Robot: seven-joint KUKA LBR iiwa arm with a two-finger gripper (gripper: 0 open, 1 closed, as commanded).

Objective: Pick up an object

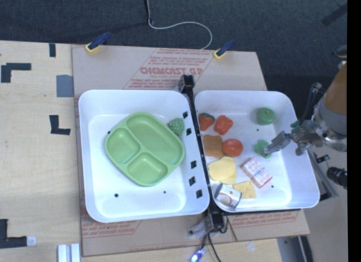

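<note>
- single fixed camera above the bench, looking down at a slant
- far enough back to frame both white bins: left bin [90,142] and right bin [285,105] side by side, plus the cardboard sheet [163,69] under them
- dark floor [67,1] along the top edge, so that side is the far side
- arm [333,108] comes in at the right edge
</note>
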